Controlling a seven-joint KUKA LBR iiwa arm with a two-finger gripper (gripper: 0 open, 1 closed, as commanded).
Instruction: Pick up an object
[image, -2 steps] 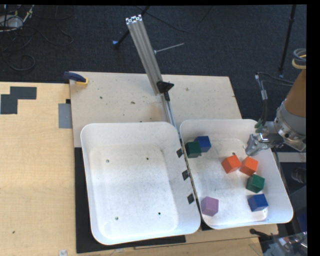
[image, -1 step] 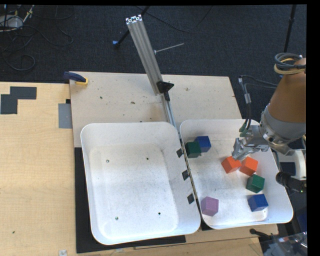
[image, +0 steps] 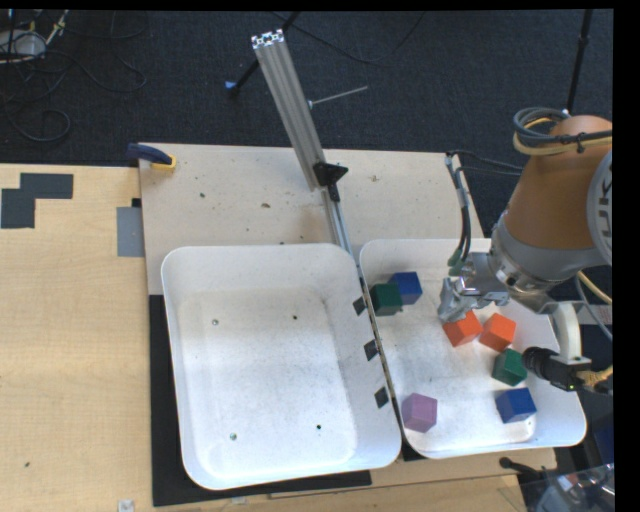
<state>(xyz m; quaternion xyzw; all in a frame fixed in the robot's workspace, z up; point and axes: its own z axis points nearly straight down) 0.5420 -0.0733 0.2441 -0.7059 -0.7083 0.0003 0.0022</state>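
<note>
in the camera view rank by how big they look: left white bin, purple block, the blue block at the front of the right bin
1. left white bin, by far the largest.
2-3. purple block and front blue block look about alike; I would not rank them.

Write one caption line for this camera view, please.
KUKA arm's gripper above an orange block in the right bin among coloured blocks.

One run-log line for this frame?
arm: over right bin | gripper: above orange block | grasp: unconfirmed | left bin: no blocks
</note>
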